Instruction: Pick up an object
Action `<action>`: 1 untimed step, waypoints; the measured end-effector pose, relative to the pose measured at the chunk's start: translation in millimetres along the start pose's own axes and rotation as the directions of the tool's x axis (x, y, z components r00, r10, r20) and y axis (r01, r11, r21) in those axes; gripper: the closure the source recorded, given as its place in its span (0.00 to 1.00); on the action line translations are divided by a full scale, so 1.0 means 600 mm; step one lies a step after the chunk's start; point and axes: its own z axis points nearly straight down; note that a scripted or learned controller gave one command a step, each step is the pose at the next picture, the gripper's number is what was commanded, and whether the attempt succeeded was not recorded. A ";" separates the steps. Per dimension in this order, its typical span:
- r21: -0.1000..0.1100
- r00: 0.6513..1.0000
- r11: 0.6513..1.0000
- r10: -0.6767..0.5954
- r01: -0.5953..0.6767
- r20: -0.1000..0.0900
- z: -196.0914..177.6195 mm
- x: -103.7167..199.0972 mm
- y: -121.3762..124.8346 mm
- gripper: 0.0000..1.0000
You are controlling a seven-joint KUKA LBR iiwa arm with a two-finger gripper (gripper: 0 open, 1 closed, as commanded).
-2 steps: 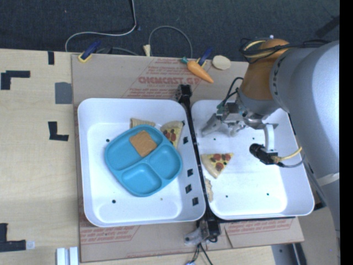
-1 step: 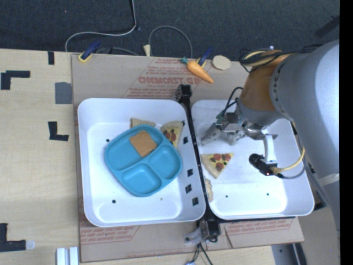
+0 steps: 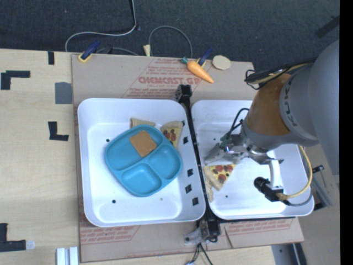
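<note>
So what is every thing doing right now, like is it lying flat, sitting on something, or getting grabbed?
Blue divided plastic plate: lying flat in the left white bin.
Brown square toast: resting on the plate.
Toy pizza slice: flat in the right white bin, just below the gripper.
Second pizza slice: lying by the plate's edge.
Orange toy carrot: lying outside the bins, on the cardboard.

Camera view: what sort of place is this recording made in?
Probably a robot grasping lab bench: two white bins on printed cardboard, toy food such as a pizza slice and carrot, cables trailing behind.
</note>
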 end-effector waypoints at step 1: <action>0.006 1.000 1.000 -0.001 0.001 -0.002 0.002 0.000 0.077 0.00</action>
